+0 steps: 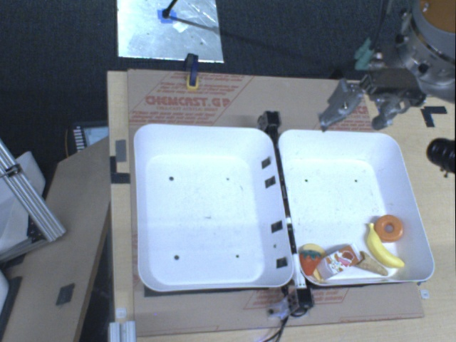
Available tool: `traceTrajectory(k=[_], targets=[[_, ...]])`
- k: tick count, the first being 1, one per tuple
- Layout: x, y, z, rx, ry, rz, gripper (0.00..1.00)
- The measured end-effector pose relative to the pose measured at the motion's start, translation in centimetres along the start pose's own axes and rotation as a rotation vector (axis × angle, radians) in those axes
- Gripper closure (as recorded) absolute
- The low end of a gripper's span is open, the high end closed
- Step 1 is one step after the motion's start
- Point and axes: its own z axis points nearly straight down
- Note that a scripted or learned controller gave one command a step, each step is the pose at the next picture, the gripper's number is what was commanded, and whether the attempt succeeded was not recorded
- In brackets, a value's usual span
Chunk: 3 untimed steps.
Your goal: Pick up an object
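Note:
Several small objects lie in the front right corner of the right bin (342, 155): a yellow banana (383, 248), an orange ring-shaped toy (389, 226), a red and white packet (338, 261), an orange-red round piece (311, 258) and a brown cone-like piece (372, 266). My gripper (362, 112) hangs above the back edge of the right bin, far from those objects. Its two grey fingers (340, 107) are spread apart with nothing between them.
The left bin (199, 205) sits beside the right one, joined by a black clipped divider (279, 191). Both rest on a cardboard sheet (192, 95). A shiny metal plate (169, 18) lies behind. An aluminium rail (25, 191) stands at the left.

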Motion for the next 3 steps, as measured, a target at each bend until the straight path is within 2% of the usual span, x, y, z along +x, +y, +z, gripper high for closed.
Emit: traceTrajectory(k=[1,2,3], targets=[[3.8,0.0,0.0,0.000,0.000,0.004,0.00],[13.1,0.1,0.1,0.002,0.001,-0.001,0.00],[13.7,0.1,8.3,0.009,-0.005,0.006,0.00]])
